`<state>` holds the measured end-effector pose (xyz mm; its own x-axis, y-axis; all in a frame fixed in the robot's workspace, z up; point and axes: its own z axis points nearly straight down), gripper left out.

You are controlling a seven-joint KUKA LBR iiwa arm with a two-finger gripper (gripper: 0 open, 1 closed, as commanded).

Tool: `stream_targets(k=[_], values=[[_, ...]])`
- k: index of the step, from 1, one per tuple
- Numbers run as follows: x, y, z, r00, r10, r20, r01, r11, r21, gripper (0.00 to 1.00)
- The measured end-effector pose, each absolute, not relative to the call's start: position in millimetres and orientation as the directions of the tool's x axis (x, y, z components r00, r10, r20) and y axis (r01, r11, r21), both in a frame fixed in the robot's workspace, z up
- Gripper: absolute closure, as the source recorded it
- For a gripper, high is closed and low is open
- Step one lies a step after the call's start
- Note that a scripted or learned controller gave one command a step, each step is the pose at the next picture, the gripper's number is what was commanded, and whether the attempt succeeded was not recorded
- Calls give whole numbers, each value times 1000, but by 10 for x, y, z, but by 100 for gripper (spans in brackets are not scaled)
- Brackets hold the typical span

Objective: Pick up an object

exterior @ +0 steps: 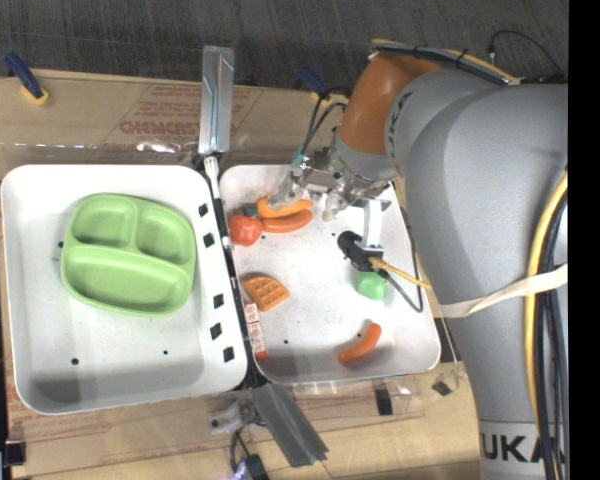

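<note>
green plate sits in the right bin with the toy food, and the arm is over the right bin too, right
Not quite. The camera view shows the green plate in the left bin, apart from the toy food. The arm is over the right bin, as you said, where the carrot, waffle and sausage lie.

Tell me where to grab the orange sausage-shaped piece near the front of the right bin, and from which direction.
Grip the sausage-shaped piece across its narrow middle, coming straight down from above. It lies flat and slightly curved on the right bin floor with bare floor on both long sides, so the fingers would likely fit either side. Its ends are probably poorer holds.
</note>
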<state>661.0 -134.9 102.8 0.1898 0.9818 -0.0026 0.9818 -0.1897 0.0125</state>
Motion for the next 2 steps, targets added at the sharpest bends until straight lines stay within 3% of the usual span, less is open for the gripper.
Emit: stream_targets(k=[1,2], values=[[6602,-1254,1022,161,987,-3,987,-161,10,0],[6450,-1453,929,106,994,1,994,-106,-4,0]])
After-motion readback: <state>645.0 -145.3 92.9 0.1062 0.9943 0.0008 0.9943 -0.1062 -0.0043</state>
